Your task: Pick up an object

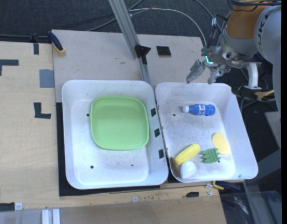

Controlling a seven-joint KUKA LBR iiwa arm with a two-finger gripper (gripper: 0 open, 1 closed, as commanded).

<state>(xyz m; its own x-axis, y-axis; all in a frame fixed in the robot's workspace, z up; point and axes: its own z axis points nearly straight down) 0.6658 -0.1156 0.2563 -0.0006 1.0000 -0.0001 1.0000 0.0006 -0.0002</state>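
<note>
My gripper point(204, 74) hangs above the far edge of the right bin point(236, 125), open, with nothing between its fingers. Below it in that bin lies a small blue bottle point(199, 109) with a white cap, on its side. Nearer the front lie a yellow corn cob point(186, 153), a white egg-shaped object point(187, 170), a green leafy toy point(210, 156) and a yellow lemon-like piece point(221, 143).
The left bin point(73, 139) holds a square green plate point(119, 122). A slanted metal pole point(129, 31) rises behind the bins. Cables loop behind the arm at the top right.
</note>
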